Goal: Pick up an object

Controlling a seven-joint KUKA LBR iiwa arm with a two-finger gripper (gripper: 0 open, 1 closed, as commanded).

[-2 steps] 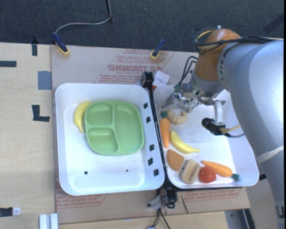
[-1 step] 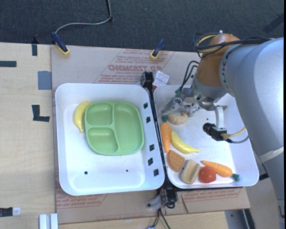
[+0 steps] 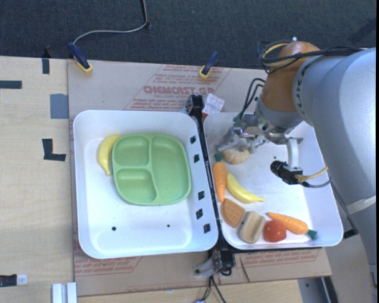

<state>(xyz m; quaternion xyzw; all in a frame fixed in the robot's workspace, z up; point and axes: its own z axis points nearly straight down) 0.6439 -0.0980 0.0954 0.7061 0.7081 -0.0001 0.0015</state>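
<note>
From my remote station I see the grey two-finger gripper (image 3: 239, 139) lowered into the right-hand shallow white bin (image 3: 325, 201), directly over a small beige lumpy toy food piece (image 3: 235, 156), apparently lined up for a grasp, though I cannot tell how its tips are set or whether anything is caught. Just below it lie an orange carrot (image 3: 220, 180), a yellow banana (image 3: 242, 191), a bread slice (image 3: 232, 213), a tomato (image 3: 275, 231) and a second carrot (image 3: 289, 222); to its left, the other white bin (image 3: 88, 232) holds a green sectioned plastic tray (image 3: 151, 168) beside another yellow banana (image 3: 105, 154).
</note>
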